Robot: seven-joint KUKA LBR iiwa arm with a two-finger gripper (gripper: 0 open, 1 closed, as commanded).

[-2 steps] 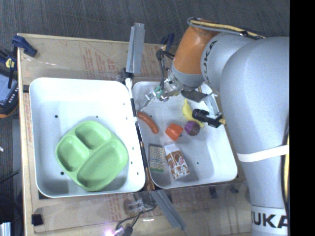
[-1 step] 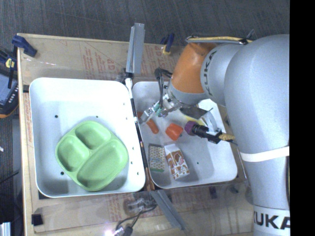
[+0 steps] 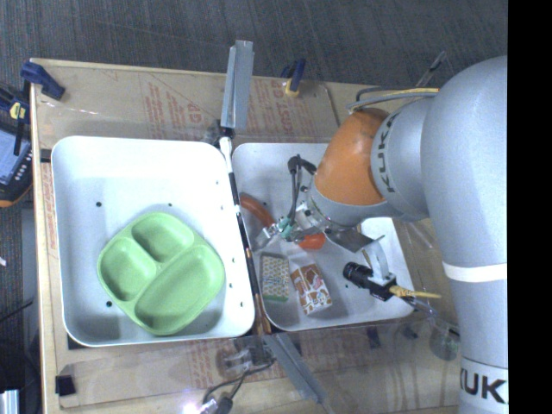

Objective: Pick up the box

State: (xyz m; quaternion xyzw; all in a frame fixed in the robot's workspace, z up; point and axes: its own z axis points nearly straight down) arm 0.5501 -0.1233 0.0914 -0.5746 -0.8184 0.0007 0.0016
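Right white bin (image 3: 345,310), box (image 3: 310,289) inside, gripper (image 3: 289,225) nearby

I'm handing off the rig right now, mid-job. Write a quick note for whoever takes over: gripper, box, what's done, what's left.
Gripper: down in the right bin, near its left wall; grip state can't be read.
Box: lying flat on the right bin's floor toward the view's lower edge, beside a green-patterned packet, apart from the gripper.
Left bin: green divided plate.
Done: nothing lifted.
Left: line up over the box, grasp, lift.
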